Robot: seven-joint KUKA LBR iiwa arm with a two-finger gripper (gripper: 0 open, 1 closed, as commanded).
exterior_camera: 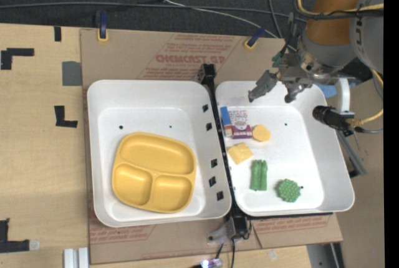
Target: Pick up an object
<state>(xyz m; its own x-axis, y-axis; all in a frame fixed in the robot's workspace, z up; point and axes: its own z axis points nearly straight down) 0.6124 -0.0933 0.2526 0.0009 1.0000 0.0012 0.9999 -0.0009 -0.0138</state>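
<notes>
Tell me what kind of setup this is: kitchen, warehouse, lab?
Most likely a robotics lab bench for pick tests. Two white bins sit on cardboard clamped to a wooden table, toy food and a yellow divided tray lie in them, and loose cables run round the gripper, which hangs open above the right bin.

Five small things lie loose in my right bin (312,198). A little carton (237,122), white with red and blue print, rests flat near the divider at nine o'clock. Touching it at three o'clock is a round yellow piece (262,133). At six o'clock from the carton sits a yellow wedge (239,153), then an upright-lying green piece (259,174), and, at four o'clock, a bumpy green ball (288,189).
</notes>
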